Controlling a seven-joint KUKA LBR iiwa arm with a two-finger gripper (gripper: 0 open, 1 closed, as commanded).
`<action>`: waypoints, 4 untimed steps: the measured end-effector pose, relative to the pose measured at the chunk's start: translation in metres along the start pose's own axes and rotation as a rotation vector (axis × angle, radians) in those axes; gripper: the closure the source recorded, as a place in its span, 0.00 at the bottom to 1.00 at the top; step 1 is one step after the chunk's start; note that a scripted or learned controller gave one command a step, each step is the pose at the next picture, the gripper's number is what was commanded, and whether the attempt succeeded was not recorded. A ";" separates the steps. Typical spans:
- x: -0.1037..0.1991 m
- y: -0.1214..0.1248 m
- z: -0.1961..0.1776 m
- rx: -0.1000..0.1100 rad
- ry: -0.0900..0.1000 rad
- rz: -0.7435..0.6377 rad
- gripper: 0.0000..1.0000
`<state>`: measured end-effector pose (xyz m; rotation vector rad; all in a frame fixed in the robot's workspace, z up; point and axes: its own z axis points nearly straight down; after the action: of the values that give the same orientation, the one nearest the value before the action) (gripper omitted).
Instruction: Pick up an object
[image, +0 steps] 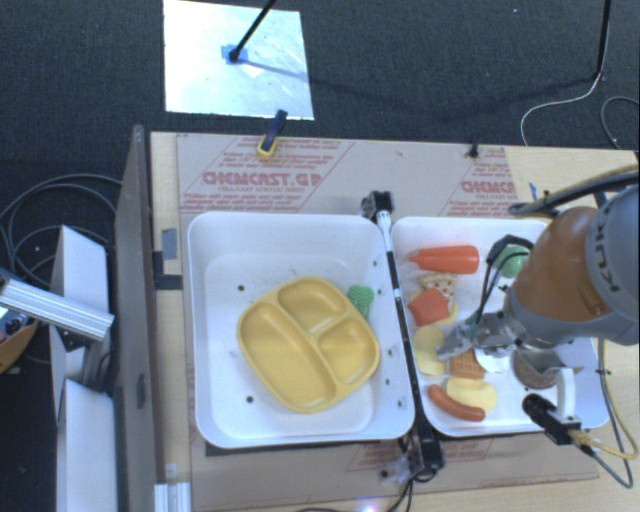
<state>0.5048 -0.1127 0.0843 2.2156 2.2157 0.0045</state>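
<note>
We find the candidate objects for picking heaped in the right bin, along its left half. At the top lies an orange carrot-shaped piece, lengthwise across the bin. Below it sits a red block, with a small speckled pale piece between the two. Further down we note a pale yellow piece, then an orange-brown piece, and at the lower edge a red sausage-shaped piece touching a yellow piece. A green item shows near the top of the bin, partly hidden by a black cable.

The gripper is down among these items, over the middle of the heap, just beside the pale yellow piece and the orange-brown piece. We cannot tell from this view whether anything is in its grasp, nor how it is set; the metal parts blur into the items beneath.

The arm enters from the right, its orange band above the grey wrist, covering much of the right bin's right half.

The left bin holds a yellow divided tray with three compartments, lying at a slant. A small green piece rests touching the tray's upper right rim.

Both bins stand side by side on the surface, which carries red printed lettering. A small yellow and blue item lies at its far edge.
</note>
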 end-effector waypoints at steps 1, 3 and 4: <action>-0.003 0.006 -0.018 -0.018 -0.007 0.000 1.00; 0.036 0.073 -0.131 0.004 0.002 0.001 1.00; 0.038 0.073 -0.129 0.006 0.003 -0.002 0.00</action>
<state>0.5765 -0.0742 0.2137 2.2176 2.2225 0.0018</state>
